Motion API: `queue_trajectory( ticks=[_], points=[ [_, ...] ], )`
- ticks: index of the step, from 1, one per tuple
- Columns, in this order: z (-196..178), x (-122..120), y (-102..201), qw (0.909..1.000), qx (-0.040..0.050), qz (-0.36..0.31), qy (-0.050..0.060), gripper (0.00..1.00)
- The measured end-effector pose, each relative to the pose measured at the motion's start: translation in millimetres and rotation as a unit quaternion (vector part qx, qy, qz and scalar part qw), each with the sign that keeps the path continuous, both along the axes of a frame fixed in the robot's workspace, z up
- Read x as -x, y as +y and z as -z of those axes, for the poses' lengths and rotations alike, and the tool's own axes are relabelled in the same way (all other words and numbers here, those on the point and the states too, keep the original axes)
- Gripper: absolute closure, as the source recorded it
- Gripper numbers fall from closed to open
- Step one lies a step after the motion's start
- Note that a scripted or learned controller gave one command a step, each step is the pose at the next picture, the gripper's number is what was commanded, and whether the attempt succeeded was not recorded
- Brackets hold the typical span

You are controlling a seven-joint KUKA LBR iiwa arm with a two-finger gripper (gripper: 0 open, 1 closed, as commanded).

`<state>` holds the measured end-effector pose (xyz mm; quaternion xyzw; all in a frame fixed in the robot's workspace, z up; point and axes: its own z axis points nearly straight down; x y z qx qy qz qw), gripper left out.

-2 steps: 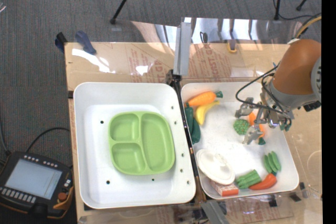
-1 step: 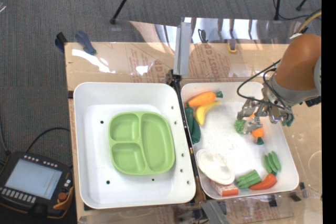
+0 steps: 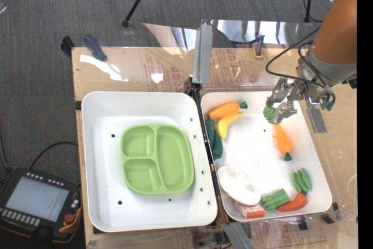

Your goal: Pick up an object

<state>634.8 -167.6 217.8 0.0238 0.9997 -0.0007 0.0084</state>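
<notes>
The bench (image 3: 134, 70) carries 2 white bins side by side. The left bin (image 3: 99, 125), in the lower left centre of the frame, holds a green tray (image 3: 157, 158) with 3 compartments, lying flat near its middle.

The right bin (image 3: 317, 166) holds toy food. At its upper left lie a carrot (image 3: 225, 109) and, just below and touching it, a banana (image 3: 228, 123). A dark green vegetable (image 3: 213, 138) lies along the left wall. A white piece (image 3: 238, 185) lies at the lower left, with a small red and white box (image 3: 252, 211) at the bottom edge. Beside that are a green piece (image 3: 275, 199) and a red pepper (image 3: 293, 202), touching. A green pod (image 3: 302, 180) lies near the lower right. A second carrot (image 3: 282, 140) lies at the right, pointing down.

The arm (image 3: 338, 32) reaches in from the upper right. The gripper (image 3: 280, 109) hangs over the bin's upper right part, its fingers closed around a small broccoli (image 3: 270, 114), which sits between them just above the second carrot.
</notes>
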Motion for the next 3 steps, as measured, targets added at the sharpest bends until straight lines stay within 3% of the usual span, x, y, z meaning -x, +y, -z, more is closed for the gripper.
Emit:
queue_trajectory(
  ticks=[1,2,3],
  points=[
    [120,56,-21,0.9965,-0.0007,-0.083,0.006,1.0],
    [43,39,18,0.9928,0.0006,-0.12,0.003,1.0],
    [-3,37,108,0.9928,-0.001,-0.12,0.005,1.0]
  ],
)
